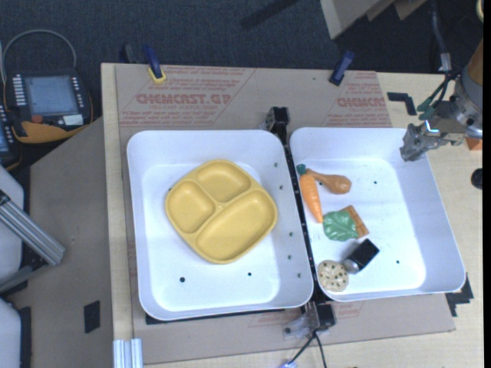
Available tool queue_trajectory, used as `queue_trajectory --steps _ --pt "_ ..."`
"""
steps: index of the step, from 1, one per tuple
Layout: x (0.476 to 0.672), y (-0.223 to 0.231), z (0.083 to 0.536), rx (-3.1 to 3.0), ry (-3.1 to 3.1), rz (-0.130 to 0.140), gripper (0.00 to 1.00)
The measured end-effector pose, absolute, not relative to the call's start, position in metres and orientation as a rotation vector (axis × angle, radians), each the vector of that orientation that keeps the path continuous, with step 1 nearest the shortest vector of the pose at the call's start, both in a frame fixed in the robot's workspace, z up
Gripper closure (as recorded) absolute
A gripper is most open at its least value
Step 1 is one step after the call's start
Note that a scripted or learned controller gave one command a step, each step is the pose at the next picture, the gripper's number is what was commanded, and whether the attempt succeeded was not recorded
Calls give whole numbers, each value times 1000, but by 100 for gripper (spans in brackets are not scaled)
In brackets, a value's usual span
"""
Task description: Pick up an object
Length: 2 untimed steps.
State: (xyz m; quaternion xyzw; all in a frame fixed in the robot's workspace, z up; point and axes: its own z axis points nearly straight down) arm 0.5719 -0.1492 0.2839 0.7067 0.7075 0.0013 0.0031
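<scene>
The right bin (pixel 410 205) holds an orange carrot (pixel 311 196), a tan drumstick-shaped piece (pixel 331 181), a green leafy piece on an orange slab (pixel 341 225), a small black block (pixel 362 254) and a round speckled cookie (pixel 333 275). They lie along the bin's left side. My gripper (pixel 415 145) hangs at the upper right corner of that bin, well away from all of them, with nothing seen in it.
The left bin (pixel 153 228) bears a yellow divided plate (pixel 222 209). A black clamp (pixel 278 118) sits between the bins at the back, blue clamps (pixel 156 65) hold the cardboard board, and a pendant (pixel 47 102) lies at far left.
</scene>
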Motion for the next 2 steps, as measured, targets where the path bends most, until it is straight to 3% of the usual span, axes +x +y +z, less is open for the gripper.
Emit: queue_trajectory --steps 1,2 --pt "572 -99 268 2218 2230 0 100" --pt "592 -46 260 2214 2228 3 100"
